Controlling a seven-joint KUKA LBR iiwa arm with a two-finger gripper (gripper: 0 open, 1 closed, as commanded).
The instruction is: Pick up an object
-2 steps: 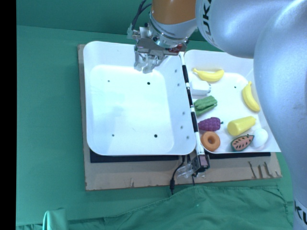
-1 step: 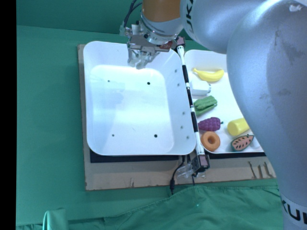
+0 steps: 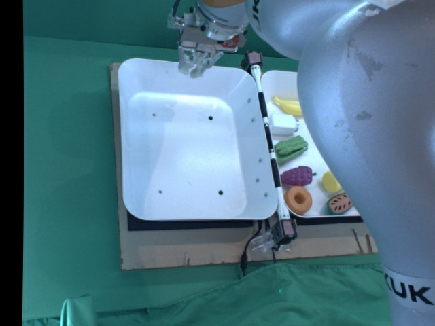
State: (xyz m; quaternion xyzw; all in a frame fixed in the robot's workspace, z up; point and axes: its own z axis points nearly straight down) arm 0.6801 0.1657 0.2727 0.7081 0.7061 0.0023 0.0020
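A grey robot arm enters from the right and fills the view's 3 o'clock side. Its gripper (image 3: 197, 63) hangs over the far rim of the left bin (image 3: 190, 148), near 12 o'clock; whether the fingers are spread or closed cannot be told. The right bin (image 3: 272, 80) holds toy foods near 3 o'clock: a yellow banana (image 3: 288, 105), a white block (image 3: 283, 123), a green vegetable (image 3: 291, 147), purple grapes (image 3: 297, 176), a doughnut (image 3: 298, 200) and a watermelon slice (image 3: 339, 203). A green cloth covers the bench (image 3: 68, 182).
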